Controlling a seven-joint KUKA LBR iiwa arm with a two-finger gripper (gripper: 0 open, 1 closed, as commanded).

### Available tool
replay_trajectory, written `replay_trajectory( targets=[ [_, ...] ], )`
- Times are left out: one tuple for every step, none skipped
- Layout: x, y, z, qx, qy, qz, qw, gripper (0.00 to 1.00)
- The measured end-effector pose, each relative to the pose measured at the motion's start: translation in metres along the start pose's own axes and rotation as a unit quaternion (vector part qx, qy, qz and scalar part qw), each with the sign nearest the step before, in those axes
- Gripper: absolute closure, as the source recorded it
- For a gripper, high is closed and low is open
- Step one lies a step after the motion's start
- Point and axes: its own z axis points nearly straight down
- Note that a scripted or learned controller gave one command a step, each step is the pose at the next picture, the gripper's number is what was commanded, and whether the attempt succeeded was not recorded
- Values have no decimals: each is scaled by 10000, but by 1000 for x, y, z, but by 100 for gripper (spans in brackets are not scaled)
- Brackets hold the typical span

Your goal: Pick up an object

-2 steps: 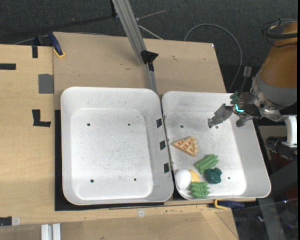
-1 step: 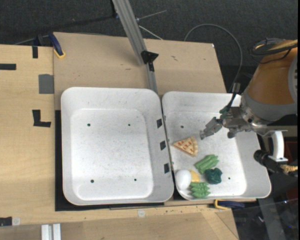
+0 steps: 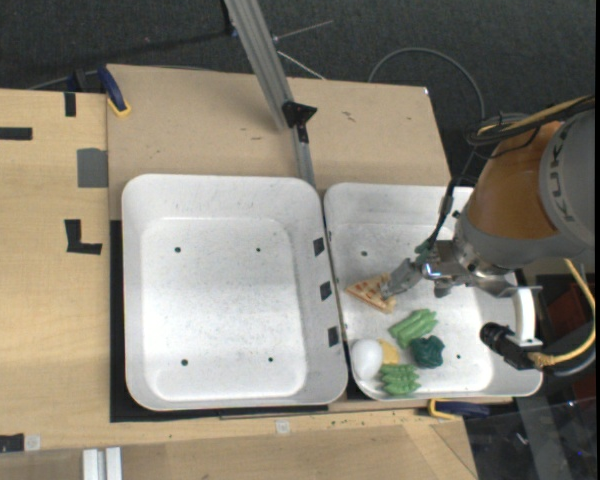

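- So the arm (image 3: 525, 203), grey with that orange band, comes in from the right and sits over the right bin (image 3: 380, 218).
- The pincer (image 3: 398, 280) points left and down toward the middle of that bin, with its tip right at the waffle piece (image 3: 370, 293). Can't tell how far apart the fingers are or whether they've got hold of anything, it's all just dark and blurry there.
- The waffle piece is a tan-orange wedge, kind of a triangle with a grid pattern on it, lying flat on the bin floor roughly mid-bin, near the left wall.
- Below it there's a little cluster in the bottom corner of the right bin: a light green chunky thing (image 3: 413, 325), a darker teal-green lump (image 3: 428, 350) just beside it, and another bright green knobbly piece (image 3: 400, 378) at the front rim.
- A white egg-looking ball (image 3: 366, 354) sits at the front left corner of that bin, with something small and yellow (image 3: 389, 351) tucked between it and the green stuff.
- The left bin (image 3: 140, 268) sits just beside the right one on the bench (image 3: 40, 268).
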Motion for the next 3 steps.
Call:
replay_trajectory(
  targets=[
    [4, -5, 64, 3, 2, 0, 10000, 0],
    [4, -3, 51, -19, 4, -5, 10000, 100],
    [-3, -10, -4, -58, -10, 5, 10000, 100]
  ],
)
